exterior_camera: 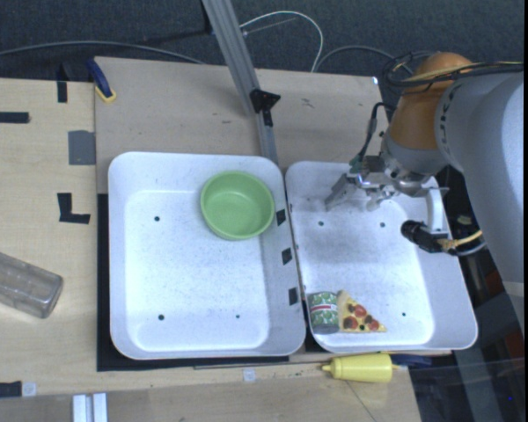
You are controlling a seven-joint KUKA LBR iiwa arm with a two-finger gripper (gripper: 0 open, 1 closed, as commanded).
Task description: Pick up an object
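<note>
Pizza toy (359,316) seemingly well below tool (352,192).

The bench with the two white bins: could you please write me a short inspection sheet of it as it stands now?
Surface: wooden bench bearing the left bin and right bin side by side, both speckled with dark marks.
Job's things: green bowl upright at the left bin's far edge; green can and pizza-slice toy at the right bin's near edge.
Clutter: yellow bottle lying outside the right bin's near rim; clear plastic container on the bench at far left.
Grippers: gripper over the right bin's far end, nothing between its fingers.
Cables: thin wires looping behind the bench.
Surroundings: dark carpet; grey pole slanting in.
</note>
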